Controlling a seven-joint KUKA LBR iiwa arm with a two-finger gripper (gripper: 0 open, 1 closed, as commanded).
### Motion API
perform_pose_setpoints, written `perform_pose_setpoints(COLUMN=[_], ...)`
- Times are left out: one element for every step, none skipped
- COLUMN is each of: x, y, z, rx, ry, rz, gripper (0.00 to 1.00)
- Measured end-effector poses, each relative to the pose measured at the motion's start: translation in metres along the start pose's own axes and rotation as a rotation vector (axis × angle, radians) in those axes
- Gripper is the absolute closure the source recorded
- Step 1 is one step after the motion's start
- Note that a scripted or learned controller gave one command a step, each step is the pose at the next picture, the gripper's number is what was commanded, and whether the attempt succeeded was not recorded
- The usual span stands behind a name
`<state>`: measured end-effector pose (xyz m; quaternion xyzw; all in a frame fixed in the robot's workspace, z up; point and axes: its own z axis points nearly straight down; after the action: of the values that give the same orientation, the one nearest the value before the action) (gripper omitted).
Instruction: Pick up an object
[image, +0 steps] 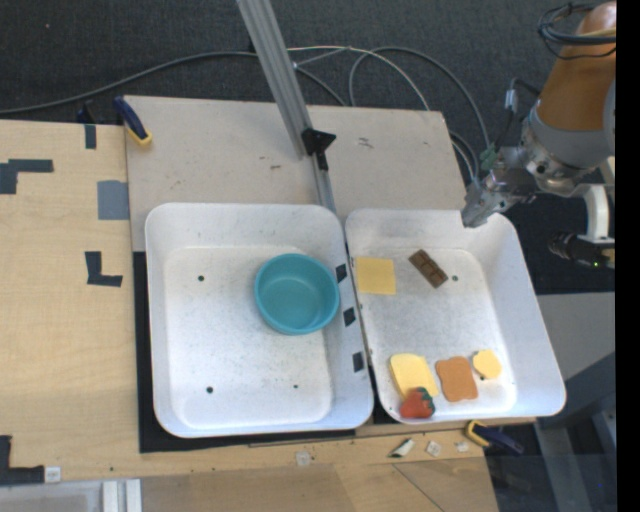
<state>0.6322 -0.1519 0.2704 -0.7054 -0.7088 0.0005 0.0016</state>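
My gripper (478, 212) hangs over the far right corner of the right bin (520, 300), with nothing visible in it. In that bin lie a pale yellow square slice (376, 275) and a brown chocolate bar (428, 268) near the far side. Along its near edge sit a yellow piece (409, 371), a red strawberry (418, 404), an orange slice of toast (457, 379) and a small yellow round piece (487, 364). A teal bowl (295, 292) stands in the left bin (180, 300).
A grey metal pole (290, 95) slants across the bench behind the bins. Cables (400, 70) lie on the dark floor at the back. Small clamps (133, 120) sit at the board's corners.
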Motion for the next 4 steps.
perform_pose_setpoints(x=[0.051, 0.111, 0.159, 0.207], y=[-0.015, -0.03, -0.051, -0.082], z=[0.016, 0.02, 0.015, 0.02], rx=[0.0, 0.0, 0.0, 0.001], ry=[0.0, 0.001, 0.0, 0.0], rz=[-0.001, -0.002, -0.002, -0.001], gripper=[1.0, 1.0, 1.0, 1.0])
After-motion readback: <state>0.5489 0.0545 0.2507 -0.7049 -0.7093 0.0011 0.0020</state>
